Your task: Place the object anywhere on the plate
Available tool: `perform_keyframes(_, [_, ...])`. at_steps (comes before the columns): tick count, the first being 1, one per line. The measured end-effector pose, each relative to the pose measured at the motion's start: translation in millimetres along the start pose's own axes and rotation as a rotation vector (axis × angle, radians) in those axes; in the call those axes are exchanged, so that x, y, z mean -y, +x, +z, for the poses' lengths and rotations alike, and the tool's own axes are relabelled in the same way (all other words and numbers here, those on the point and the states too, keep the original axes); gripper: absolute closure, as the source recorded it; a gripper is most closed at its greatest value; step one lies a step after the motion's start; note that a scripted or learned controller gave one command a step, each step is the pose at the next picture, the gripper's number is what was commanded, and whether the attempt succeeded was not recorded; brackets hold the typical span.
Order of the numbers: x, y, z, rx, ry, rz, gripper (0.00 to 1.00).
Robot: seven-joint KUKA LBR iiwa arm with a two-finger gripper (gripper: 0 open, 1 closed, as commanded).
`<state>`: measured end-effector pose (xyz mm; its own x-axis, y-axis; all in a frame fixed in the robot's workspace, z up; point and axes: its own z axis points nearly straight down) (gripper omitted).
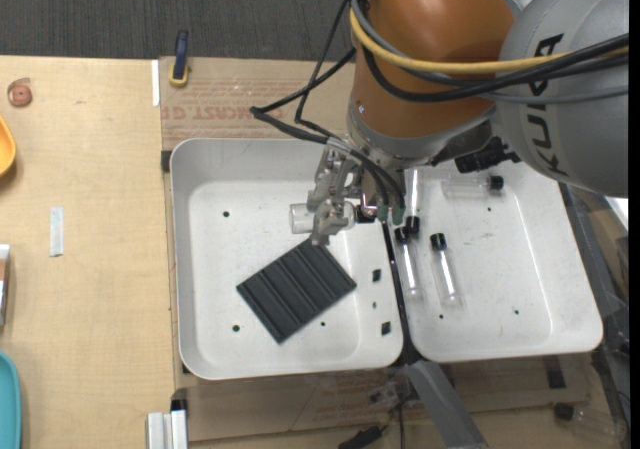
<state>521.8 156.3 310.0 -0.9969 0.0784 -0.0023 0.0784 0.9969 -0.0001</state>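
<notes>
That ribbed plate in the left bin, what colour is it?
Dark grey, almost black, with parallel ridges running along the plate. The camera view from above shows it best.

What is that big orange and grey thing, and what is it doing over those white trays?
That is a robot arm, grey with an orange band, reaching in from the right. The picture comes from one camera fixed above the bench, looking down at a slant. At the arm's tip is its end effector, the part meant for grabbing. It hangs over the left white bin. In that bin lies a dark ridged plate, set at an angle. Close by the end effector is a small clear tube; I cannot tell whether it is being gripped. The right bin holds a few more clear tubes with black caps. The job is to put an object on the plate.
</notes>
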Motion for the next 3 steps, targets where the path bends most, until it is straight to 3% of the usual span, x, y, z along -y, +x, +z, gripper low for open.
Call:
perform_keyframes(1, [13,-10,81,-0.005,0.001,-0.019,1.00])
perform_keyframes(2, [34,6,-34,0.000,0.000,0.001,1.00])
perform_keyframes(3, [-23,9,22,-0.003,0.000,-0.163,1.00])
